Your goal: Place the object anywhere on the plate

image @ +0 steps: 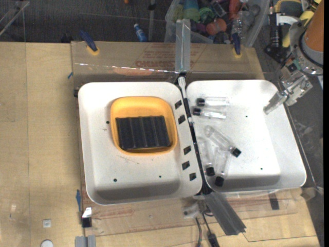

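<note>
Bright even overhead light, glare on white bins (241, 94), bg dim, slightly soft.

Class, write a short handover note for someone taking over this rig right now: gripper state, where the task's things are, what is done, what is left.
Gripper: above the right bin's far right side, holding nothing visible.
Plate: orange, in the left bin, carrying a dark ridged insert.
Objects: several clear vials with black caps lie in the right bin, some near the divider.
Done: nothing on the plate from the right bin yet.
Left: pick one vial, carry it across, set it on the plate.
</note>
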Robot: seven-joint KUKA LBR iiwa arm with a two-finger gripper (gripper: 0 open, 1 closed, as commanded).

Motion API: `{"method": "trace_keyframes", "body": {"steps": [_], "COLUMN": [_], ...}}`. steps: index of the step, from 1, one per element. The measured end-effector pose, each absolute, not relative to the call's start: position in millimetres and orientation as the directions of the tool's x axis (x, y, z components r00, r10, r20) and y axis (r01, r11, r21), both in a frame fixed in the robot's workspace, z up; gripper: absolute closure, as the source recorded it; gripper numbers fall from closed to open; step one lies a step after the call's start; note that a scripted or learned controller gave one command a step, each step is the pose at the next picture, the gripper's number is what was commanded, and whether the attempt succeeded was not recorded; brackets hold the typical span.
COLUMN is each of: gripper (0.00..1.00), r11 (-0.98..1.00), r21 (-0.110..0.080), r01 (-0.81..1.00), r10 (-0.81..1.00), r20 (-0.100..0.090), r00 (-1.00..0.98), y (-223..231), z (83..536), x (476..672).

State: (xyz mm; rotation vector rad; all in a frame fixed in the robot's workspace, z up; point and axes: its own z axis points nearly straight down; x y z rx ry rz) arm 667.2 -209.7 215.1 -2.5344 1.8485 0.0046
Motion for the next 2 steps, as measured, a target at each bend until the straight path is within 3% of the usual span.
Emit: {"method": "trace_keyframes", "body": {"steps": [1,2], "gripper": [0.00,0.00], "r11": [-0.544,-0.825], "r21": [-0.006,-0.004], "r01": [-0.839,-0.565], "r10": [-0.839,-0.565], "r20": [-0.002,0.001], "r00": [0.544,0.825], "y": [-191.4,-177.2], "z": [233.2,226.8], "x": [667.7,664.9]}}
